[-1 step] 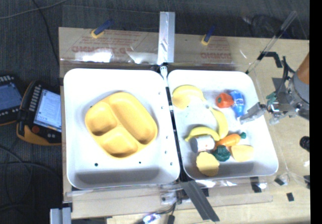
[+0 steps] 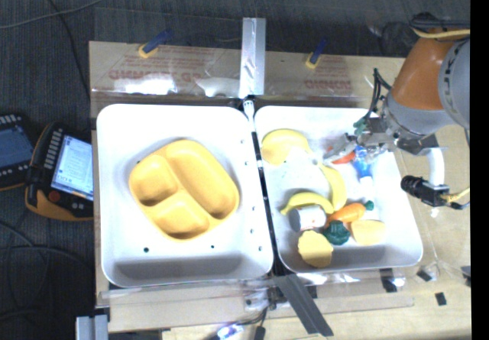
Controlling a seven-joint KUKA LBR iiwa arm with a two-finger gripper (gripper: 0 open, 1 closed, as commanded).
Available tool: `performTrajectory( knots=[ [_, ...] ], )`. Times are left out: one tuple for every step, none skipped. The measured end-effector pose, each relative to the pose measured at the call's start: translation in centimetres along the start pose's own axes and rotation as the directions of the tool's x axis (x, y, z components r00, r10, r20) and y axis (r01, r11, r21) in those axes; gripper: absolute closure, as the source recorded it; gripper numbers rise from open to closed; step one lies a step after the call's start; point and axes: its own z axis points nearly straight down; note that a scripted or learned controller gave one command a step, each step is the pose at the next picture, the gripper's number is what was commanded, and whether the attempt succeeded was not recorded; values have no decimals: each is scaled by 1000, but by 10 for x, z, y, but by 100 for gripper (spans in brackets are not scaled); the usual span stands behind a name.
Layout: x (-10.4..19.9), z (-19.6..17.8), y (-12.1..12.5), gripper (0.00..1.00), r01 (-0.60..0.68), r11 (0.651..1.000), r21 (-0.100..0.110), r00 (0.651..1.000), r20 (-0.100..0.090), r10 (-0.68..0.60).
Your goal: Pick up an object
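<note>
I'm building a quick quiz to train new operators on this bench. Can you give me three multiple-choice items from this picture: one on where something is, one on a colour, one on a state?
1. Where does the yellow divided tray lie?
A. In the left bin
B. In the right bin
C. On the floor

2. What colour is the carrot in the right bin?
A. Purple
B. Orange
C. White

3. How does the gripper stand to the bins?
A. Over the left bin
B. Off the bench altogether
C. Over the far right part of the right bin

Answers:
1. A, the tray fills the middle of the left bin.
2. B, the carrot is orange with a green top.
3. C, the gripper hangs above the right bin's far right side, near a blue item.
</note>
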Motion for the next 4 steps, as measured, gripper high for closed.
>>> performTrajectory(
  knots=[
    [-2,65,-5,0,27,1000,-2,1000,-2,-27],
    [-1,57,-5,100,27,1000,-1,1000,-3,-27],
    [-22,68,-17,100,217,976,-15,976,4,-217],
    [27,0,31,100,191,982,-2,982,1,-191]
  ],
)
